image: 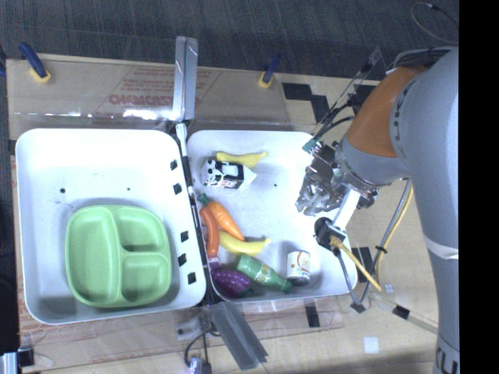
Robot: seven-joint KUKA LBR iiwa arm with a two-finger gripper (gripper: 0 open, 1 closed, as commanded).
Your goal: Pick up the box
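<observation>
Camera view: open white floor is seen in the right bin (273, 142) between its items and the right wall. The gripper (313, 201) is poised over that bare stretch, nothing is seen within it, and whether it is spread cannot be told. The box (224, 174), black-and-white patterned, lies well apart to its left, just below a banana (242, 159).

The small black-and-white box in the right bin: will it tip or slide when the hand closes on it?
The small black-and-white carton-like box looks light, so it would probably slide on the smooth white bin if nudged. It lies against a yellow toy banana, which may shift with it. Its flat faces should suit a pinch, though thin walls might give slightly.
</observation>
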